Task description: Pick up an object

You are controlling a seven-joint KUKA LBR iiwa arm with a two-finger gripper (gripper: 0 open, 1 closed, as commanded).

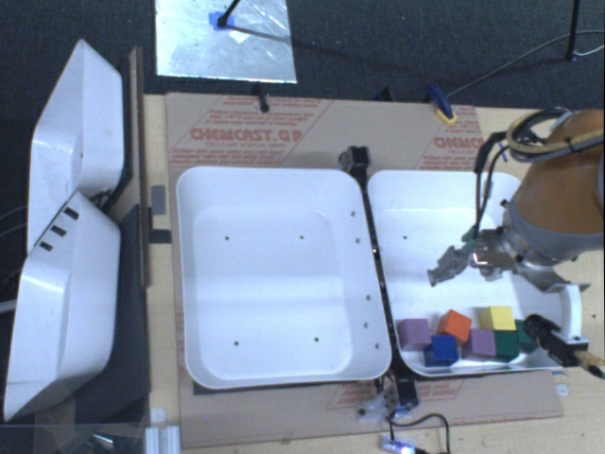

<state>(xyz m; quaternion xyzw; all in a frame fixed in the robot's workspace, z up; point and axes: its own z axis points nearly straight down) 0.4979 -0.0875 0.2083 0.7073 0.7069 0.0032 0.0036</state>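
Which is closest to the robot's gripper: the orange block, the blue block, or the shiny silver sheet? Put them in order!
Measured from the gripper in the camera view:
1. Orange block, just below it in the right bin.
2. Blue block, a bit lower, at the bin's bottom edge.
3. Shiny silver sheet, far off at top left, outside the bins.

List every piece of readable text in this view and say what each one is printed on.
"CHEMCAST GP": red print on the brown board under the two white bins, left of centre along its far edge.
A second red print on that board near its far right corner: partly covered, only "CHEMC" legible.
Smaller red lines around both: too blurred to read.
The coloured blocks carry no text.
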